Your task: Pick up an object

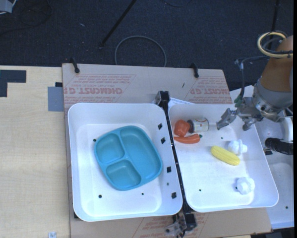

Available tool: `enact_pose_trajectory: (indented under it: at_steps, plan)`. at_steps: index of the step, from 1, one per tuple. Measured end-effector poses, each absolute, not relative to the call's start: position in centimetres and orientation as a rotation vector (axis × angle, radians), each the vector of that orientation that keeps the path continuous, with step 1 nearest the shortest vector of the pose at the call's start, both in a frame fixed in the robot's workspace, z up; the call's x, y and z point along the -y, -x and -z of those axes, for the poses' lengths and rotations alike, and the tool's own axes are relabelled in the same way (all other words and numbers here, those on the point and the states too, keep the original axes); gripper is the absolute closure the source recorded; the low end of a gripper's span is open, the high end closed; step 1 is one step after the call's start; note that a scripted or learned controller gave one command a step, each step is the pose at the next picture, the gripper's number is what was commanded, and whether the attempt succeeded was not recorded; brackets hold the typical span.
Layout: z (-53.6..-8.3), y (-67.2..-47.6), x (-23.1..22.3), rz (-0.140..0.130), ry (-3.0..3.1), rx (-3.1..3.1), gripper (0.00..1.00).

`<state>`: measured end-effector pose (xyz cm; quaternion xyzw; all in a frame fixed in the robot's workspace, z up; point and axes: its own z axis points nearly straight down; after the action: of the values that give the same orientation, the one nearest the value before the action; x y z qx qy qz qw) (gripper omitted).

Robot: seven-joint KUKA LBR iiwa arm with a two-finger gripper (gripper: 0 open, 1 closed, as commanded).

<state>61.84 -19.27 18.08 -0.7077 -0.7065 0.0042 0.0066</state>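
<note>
Yellow plastic corn cob (225,155) lies mid right white bin (267,197), near a white crumpled lump (235,147). Two-finger gripper (236,119) hovers above the far rim, fingers spread, holding nothing; descent risks striking the rim.

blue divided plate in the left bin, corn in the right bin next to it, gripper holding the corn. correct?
Not quite. In the camera view the gripper holds nothing; the corn lies on the right bin floor below it. The blue divided plate is in the left bin.
</note>
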Motion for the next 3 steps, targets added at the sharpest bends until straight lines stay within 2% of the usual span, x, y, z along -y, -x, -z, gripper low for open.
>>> enact_pose_trajectory:
  at_steps: [1,3]
  plan:
    - [-18.9,-62.2,19.3,-0.002,2.220,2.220,0.00]
    - [-8.5,-62.6,18.4,-0.005,2.212,2.223,0.00]
